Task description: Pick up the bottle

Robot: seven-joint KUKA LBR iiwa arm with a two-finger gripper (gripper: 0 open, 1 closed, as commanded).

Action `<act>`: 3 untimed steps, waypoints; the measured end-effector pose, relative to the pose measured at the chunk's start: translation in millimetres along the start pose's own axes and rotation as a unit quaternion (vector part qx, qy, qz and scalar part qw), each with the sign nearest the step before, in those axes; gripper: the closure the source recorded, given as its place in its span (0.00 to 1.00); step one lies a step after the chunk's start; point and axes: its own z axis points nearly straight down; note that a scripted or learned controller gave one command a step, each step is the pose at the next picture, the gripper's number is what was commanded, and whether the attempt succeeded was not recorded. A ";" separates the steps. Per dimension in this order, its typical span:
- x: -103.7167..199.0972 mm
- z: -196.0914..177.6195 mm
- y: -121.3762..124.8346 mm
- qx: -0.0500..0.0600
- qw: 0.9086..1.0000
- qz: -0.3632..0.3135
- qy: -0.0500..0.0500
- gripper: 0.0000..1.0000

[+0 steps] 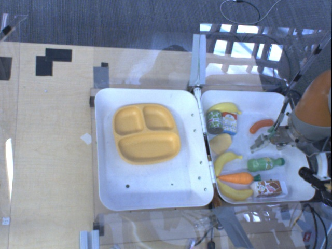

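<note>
At the right of the frame, the gripper [261, 142], fingers apart and holding nothing, hovers just above the green bottle [265, 163]. The carrot [237, 178] and carton [270, 188] lie close, so a descent could snag them.

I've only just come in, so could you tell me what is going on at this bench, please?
A robot arm reaches in from the right over the right bin, which holds toy food. Its hand hangs low among the items, just above the green bottle, with nothing visibly between its fingers. The bottle lies on its side on the bin floor, so it is not yet picked up. Around it lie a carrot, bananas, a small carton and a can. The left bin holds a yellow divided plate.
</note>
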 end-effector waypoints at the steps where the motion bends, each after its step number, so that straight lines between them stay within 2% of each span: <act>1: 30.3 10.5 -35.9 0.002 1.000 -0.013 -0.001 0.00; 2: 31.4 -1.1 -32.9 -0.001 1.000 -0.014 0.000 1.00; 3: 91.4 -129.5 -46.9 0.006 1.000 0.019 0.001 1.00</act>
